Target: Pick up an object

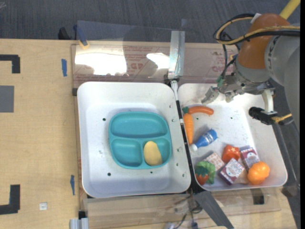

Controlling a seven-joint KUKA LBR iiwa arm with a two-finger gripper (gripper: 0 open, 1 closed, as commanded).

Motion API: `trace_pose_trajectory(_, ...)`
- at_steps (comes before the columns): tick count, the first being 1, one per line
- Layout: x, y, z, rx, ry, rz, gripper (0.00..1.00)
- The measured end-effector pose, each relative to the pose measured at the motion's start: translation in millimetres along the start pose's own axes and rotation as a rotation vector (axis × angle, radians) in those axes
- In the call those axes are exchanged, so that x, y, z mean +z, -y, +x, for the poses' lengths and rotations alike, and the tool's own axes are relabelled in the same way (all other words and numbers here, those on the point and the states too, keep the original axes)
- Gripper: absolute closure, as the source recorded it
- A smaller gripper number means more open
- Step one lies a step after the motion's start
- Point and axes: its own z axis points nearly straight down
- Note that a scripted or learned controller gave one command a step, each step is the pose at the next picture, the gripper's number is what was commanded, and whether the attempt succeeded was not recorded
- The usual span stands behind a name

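Observation:
My gripper (219,96) hangs over the far left part of the right bin (267,136); its two fingers are spread apart, open, with nothing between them. Just below and left of it lies an orange-red chili (200,110), with a carrot (188,128) beside the bin's left wall. A blue bottle (206,138) lies mid-bin. Along the near side sit a red tomato (230,152), two purple cartons (249,153) (232,171), an orange (258,172), a pale box (215,160) and a green-and-red vegetable (204,171).
The left bin (90,142) holds a teal divided plate (138,128) with a yellow potato (152,153) in its near right compartment. A metal divider (176,56) stands behind the bins. The grey arm (267,56) comes in from the upper right.

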Motion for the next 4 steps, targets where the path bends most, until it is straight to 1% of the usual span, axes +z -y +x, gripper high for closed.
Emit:
trace_pose_trajectory(1, -13, -3, 18, -0.116, 0.0, -0.001, 0.0)
trace_pose_trajectory(2, -63, 6, -42, -0.22, 0.004, -0.004, 0.0)
trace_pose_trajectory(3, 14, -3, 4, -0.189, 0.004, -0.006, 0.0)
trace_pose_trajectory(4, 27, 8, 14, -0.237, 0.004, -0.009, 0.0)
